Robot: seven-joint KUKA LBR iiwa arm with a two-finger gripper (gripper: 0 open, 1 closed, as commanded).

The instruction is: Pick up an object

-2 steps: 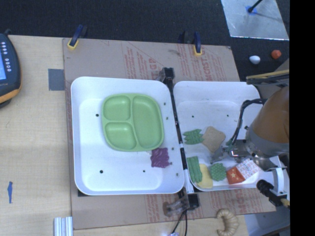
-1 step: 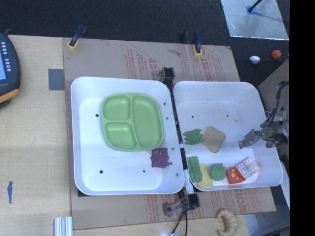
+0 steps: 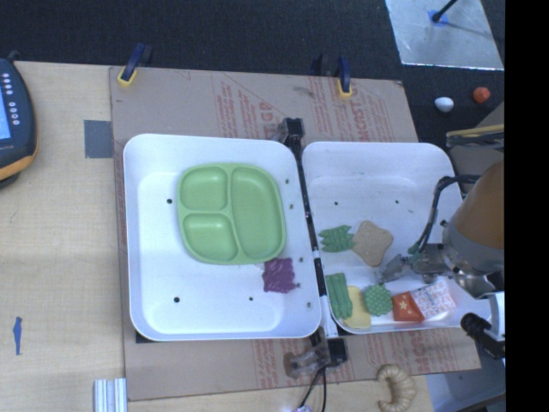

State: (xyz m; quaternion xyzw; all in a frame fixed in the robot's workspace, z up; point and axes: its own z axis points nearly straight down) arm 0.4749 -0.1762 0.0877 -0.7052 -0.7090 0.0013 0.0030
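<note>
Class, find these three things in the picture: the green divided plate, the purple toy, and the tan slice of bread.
green divided plate [image 3: 232, 213], camera view, on the ridge between its compartments.
purple toy [image 3: 279, 275], camera view, on its middle.
slice of bread [image 3: 372, 242], camera view, on its flat top face.

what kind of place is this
Probably a robot lab test bench: two white bins clamped onto a cardboard sheet, toy food such as a green plate, and a control pendant at the edge.
</note>
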